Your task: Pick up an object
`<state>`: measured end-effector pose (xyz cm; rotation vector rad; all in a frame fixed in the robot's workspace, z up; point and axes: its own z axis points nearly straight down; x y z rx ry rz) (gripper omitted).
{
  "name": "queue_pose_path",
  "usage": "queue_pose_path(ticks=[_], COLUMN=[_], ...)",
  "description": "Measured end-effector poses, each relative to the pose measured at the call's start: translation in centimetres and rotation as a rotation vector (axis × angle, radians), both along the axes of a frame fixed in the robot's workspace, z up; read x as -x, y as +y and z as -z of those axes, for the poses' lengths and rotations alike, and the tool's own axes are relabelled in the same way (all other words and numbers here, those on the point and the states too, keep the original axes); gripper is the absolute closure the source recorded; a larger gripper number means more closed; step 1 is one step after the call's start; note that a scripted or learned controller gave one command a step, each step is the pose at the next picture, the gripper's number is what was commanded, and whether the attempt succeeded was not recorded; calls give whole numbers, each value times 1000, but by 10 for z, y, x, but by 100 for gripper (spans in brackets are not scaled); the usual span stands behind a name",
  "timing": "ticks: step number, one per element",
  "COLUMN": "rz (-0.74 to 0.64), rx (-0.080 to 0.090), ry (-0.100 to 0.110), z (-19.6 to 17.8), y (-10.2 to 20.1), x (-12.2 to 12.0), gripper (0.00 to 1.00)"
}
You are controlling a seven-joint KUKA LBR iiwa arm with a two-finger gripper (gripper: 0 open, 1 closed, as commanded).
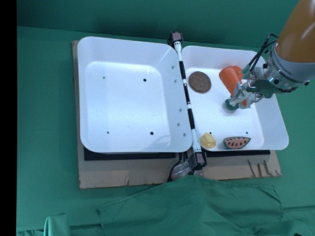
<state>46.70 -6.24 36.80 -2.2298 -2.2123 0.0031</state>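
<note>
Over right bin (275, 132), camera view: fingers (235, 102) low on bin floor, open or shut could not be told | orange cup (230, 77) lay tipped just behind them, touching or apart unclear | judged light, stiff, smooth; rim the best hold | brown disc (200, 81), yellow piece (207, 140), watermelon slice (236, 142) lay apart.

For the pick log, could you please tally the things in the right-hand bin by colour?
Brown: 1, the round cookie
Orange: 1, the cup
Yellow: 1, the small toy
Red and green: 1, the watermelon slice
Total: 4
</note>
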Motion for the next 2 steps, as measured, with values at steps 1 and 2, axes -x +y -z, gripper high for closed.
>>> queue_pose_path(ticks=[1, 2], rz=[-6, -5], rx=[0, 0], ry=[-8, -6], z=[-28, -27], y=[6, 6], x=[-1, -1], gripper=[100, 0])
